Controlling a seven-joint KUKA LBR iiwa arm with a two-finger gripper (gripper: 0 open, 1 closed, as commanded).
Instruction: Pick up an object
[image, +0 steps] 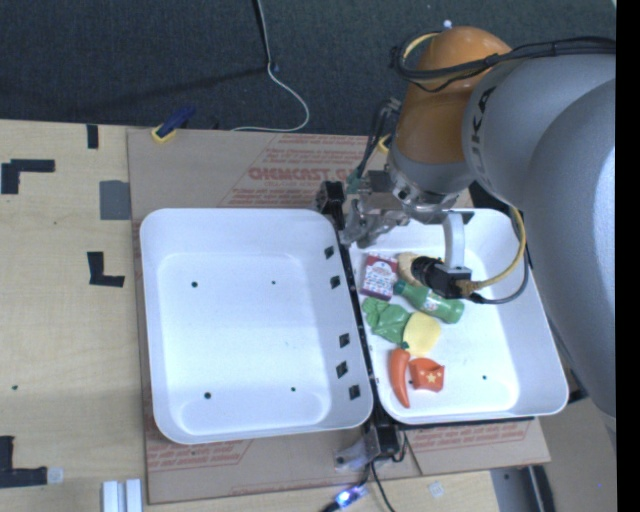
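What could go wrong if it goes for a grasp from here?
1. The items in the right bin lie packed together: green bottle, green leafy piece, yellow piece, carrot and red tomato-like piece. A grasp may catch two or knock neighbours aside.
2. The gripper hovers close to the divide between the bins, so a straight descent could hit a rim.
3. The small printed box lies flat, so it could slip.

Both white bins (250, 330) looked like smooth, slightly glossy plastic. Beneath them lay a matt brown cardboard sheet (270, 175) on a pale wood-grain desk (60, 300). Above the right bin, the arm's orange band (450, 80) was glossy, and its grey shell (560, 150) was smooth and satin.
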